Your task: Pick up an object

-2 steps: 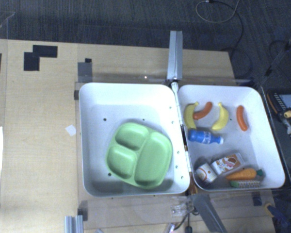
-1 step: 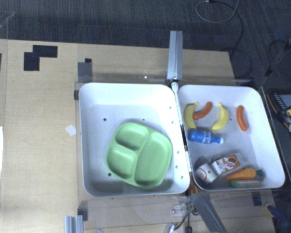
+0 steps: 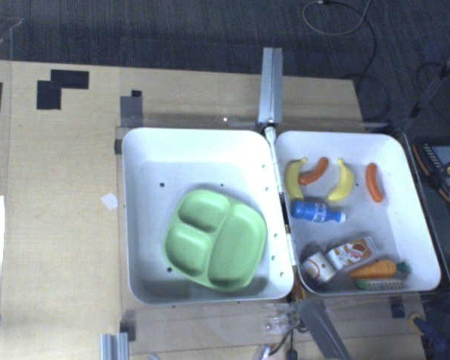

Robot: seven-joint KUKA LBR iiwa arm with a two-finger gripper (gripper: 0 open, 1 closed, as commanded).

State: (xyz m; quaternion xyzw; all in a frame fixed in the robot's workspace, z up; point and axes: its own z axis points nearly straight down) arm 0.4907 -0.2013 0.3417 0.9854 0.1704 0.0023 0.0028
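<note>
With the claw's state impossible to tell, the pick had evidently not begun; the blue bottle (image 3: 317, 213), lying apart in the right bin (image 3: 416, 201), seemed the easiest target.

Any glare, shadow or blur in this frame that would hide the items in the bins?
Camera view: even lighting, mildly soft focus; green tray casts a soft shadow on the left bin; blue bottle, carrot and carton in the right bin stay readable; faint glare streak at the left edge.
</note>
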